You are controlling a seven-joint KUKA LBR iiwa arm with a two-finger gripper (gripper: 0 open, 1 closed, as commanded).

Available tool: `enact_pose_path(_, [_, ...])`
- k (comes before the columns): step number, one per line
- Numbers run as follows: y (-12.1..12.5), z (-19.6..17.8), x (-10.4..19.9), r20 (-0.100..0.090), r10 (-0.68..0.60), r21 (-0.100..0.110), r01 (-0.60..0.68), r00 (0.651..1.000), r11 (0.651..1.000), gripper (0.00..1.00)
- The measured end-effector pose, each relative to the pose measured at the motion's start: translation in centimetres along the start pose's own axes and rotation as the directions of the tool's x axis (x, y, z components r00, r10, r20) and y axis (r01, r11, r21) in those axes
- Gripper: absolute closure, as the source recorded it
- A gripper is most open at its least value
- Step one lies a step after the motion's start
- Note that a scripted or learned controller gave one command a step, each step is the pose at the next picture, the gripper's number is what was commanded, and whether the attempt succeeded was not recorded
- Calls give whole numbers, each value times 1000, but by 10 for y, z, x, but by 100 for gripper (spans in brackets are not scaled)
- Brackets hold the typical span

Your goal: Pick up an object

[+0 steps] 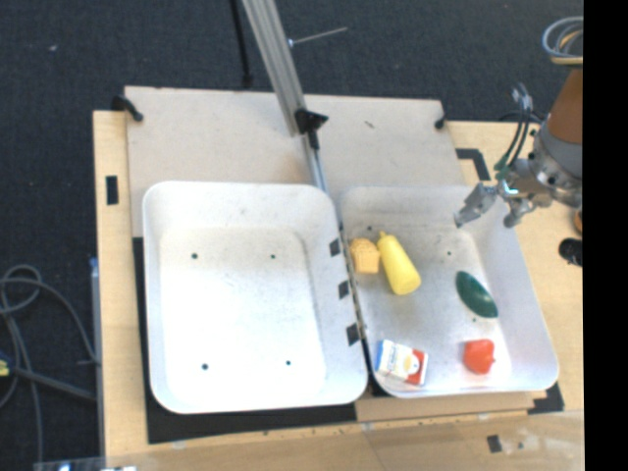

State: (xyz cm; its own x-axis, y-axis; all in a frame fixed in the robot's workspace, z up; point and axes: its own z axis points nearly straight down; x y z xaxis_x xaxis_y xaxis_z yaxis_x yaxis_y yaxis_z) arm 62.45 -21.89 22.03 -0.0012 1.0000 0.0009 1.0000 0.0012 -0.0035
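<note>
The right bin holds several objects. A yellow bottle-shaped item lies near its left wall, touching a small yellow-orange block. A dark green oval piece rests toward the right. A red item sits near the front right corner, and a small white-and-red carton lies at the front left. My gripper hovers over the bin's far right corner with its two fingers spread apart and nothing between them.
The left bin sits beside the right one, sharing a middle divider. A slanted metal pole rises from the back of the bench. Cables lie on the dark floor at the left.
</note>
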Motion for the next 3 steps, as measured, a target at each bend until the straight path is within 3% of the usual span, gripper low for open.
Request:
enact_pose_path(1, [1,-4,-1,4,-3,-4,3,1000,1000,0])
enact_pose_path(3, [-2,99,-3,4,1,-2,-1,1000,1000,0])
